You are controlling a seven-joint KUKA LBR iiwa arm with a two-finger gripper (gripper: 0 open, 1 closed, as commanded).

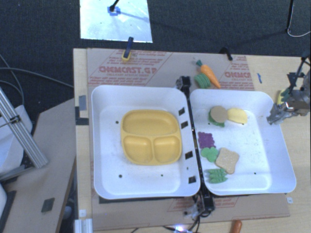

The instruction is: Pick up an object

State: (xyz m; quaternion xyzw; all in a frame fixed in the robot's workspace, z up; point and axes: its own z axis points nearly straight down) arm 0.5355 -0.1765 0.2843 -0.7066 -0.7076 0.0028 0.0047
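In the left bin (102, 130) a yellow divided plate (150, 136) is lying flat. The right bin (272, 144) is holding toy foods: purple grapes (206, 140), a green leaf (210, 154), a toast slice (227, 160), a round burger (218, 115) and a yellow piece (237, 115) (touching the burger). The claw (278, 116) is hovering at that bin's right rim, gripping nothing.

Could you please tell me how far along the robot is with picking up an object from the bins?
Nothing looks picked up yet. The toy foods, such as the bread slice, purple grapes and yellow piece, lie in the right bin. The gripper sits at that bin's right rim, away from them. Reaching, grasping and lifting an item all remain.
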